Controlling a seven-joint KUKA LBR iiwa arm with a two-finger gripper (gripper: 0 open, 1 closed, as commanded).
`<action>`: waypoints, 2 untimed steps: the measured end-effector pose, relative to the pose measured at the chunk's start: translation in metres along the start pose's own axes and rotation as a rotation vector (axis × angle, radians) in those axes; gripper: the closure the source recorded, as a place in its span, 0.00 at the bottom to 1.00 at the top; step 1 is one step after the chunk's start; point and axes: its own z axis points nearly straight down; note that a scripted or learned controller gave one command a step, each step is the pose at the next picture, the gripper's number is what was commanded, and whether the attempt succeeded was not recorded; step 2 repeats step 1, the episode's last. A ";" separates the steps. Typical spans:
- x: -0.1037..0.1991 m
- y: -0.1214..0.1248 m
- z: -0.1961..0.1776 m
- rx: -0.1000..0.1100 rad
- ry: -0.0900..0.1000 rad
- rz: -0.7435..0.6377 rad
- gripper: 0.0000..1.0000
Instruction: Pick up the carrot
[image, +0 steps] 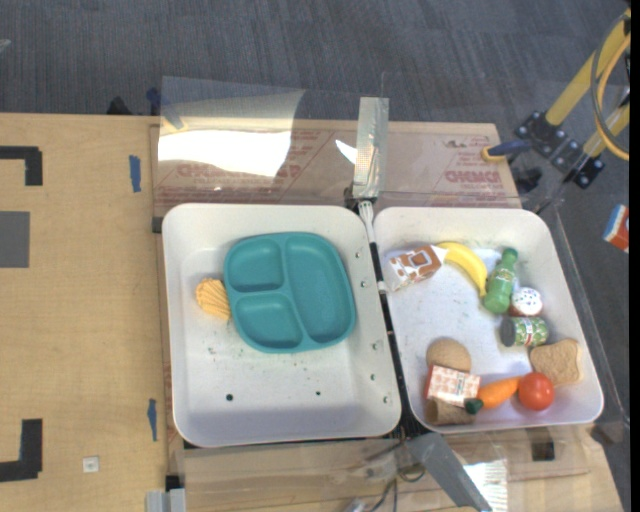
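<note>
The carrot is lying near the front edge of the right bin, untouched, so the whole pick is waiting to be done. It is sitting wedged between a red-and-white carton and a tomato, which are crowding any approach. A bread slice and a small can are resting just behind. The pincer's state I cannot tell
</note>
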 end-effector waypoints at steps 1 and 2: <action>-0.007 0.005 0.119 0.002 -0.011 -0.440 1.00; -0.007 0.005 0.119 0.002 -0.011 -0.440 1.00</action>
